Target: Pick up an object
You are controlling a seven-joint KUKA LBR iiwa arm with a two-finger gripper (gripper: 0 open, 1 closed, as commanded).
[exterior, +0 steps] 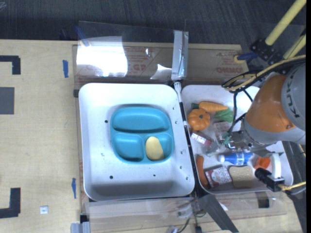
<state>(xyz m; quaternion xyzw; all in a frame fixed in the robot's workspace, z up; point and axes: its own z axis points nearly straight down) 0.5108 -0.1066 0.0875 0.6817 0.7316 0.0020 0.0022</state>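
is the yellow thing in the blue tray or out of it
In. The yellow object lies inside the lower right compartment of the blue tray, which sits in the left bin.

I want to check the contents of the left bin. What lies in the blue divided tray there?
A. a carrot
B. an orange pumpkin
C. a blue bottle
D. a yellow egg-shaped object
D: a yellow egg-shaped object rests in the lower right compartment of the blue tray inside the left bin.
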